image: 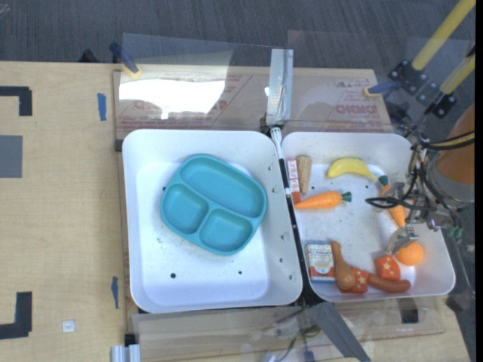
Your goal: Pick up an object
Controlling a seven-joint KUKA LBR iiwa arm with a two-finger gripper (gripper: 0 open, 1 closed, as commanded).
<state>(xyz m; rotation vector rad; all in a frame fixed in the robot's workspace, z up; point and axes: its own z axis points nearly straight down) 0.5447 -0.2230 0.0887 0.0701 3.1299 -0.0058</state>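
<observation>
You see the pincer (404,241) low at the right bin's (362,145) right edge, just over the orange ball (411,255); whether it grips is unclear. Every item lies in the bin, so lifting remains.

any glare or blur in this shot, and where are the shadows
Camera view: strong white glare on the clear plastic sheet behind the left white bin; the blue divided plate casts a soft shadow to its lower right; the gripper near the round orange fruit looks slightly blurred.
</observation>
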